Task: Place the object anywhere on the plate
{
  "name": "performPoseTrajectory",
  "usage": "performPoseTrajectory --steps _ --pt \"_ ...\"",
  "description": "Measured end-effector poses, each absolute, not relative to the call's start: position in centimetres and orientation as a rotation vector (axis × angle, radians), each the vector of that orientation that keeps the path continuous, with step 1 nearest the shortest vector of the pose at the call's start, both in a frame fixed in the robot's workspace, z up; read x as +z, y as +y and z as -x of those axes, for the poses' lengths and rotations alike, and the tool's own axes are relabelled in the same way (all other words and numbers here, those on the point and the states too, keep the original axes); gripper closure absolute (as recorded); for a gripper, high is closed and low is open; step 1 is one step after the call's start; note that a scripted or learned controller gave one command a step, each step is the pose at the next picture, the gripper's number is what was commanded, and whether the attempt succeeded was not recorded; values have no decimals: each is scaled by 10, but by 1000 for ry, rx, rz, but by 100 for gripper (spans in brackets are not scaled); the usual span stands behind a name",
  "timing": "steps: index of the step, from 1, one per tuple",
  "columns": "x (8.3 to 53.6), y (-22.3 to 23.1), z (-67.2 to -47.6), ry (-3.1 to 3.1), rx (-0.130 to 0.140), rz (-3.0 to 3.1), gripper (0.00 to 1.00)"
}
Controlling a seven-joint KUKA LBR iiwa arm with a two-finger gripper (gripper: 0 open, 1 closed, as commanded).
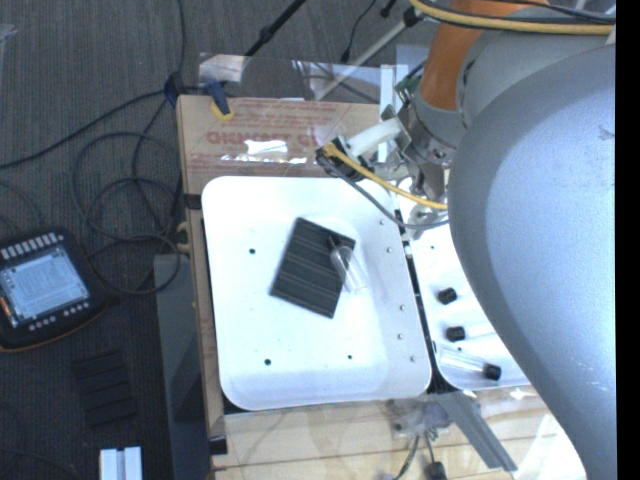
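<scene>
Sunlight washes over the bench and its two shallow white bins. The left white bin (pixel 300 378) holds a dark grey ribbed rectangular plate (pixel 308 270), lying flat near the bin's middle and turned at a slant to the bin's walls. A small pale, partly see-through object (pixel 344 264) lies at the plate's right edge, just near of its far right corner. It overlaps the ribbed surface, and part of it reaches out over the white floor of the bin. Its exact shape is too small and blurred to make out.

The grey arm (pixel 540 218) reaches in from the right and covers most of the right white bin (pixel 432 268). Its orange band (pixel 455 53) sits at the far side. Below the band, the gripper (pixel 418 173) hangs over the far ends of the bins, about where the two meet, well apart from the plate and the object. Whether it is open or closed cannot be told, since cables and glare hide it. A yellow cable (pixel 375 173) loops from the wrist out over the far edge of the left bin.

In the uncovered strip of the right bin lie three small black pieces (pixel 447 295) and a clear tube-like item (pixel 462 361).

A brown cardboard sheet (pixel 260 133) lies flat beyond the left bin. On the dark carpet to the left rests a grey control pendant with a screen (pixel 40 286).
</scene>
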State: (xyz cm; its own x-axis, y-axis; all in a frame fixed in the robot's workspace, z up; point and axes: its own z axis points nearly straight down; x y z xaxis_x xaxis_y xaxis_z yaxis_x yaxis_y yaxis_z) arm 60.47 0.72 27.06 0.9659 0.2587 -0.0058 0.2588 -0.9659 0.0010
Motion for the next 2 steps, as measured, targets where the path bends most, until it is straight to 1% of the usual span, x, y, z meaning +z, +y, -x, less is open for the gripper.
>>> performPoseTrajectory --steps 1,2 --pt "215 -87 -617 382 -11 -3116 0" --pt "304 -7 -641 429 -5 -3113 0"
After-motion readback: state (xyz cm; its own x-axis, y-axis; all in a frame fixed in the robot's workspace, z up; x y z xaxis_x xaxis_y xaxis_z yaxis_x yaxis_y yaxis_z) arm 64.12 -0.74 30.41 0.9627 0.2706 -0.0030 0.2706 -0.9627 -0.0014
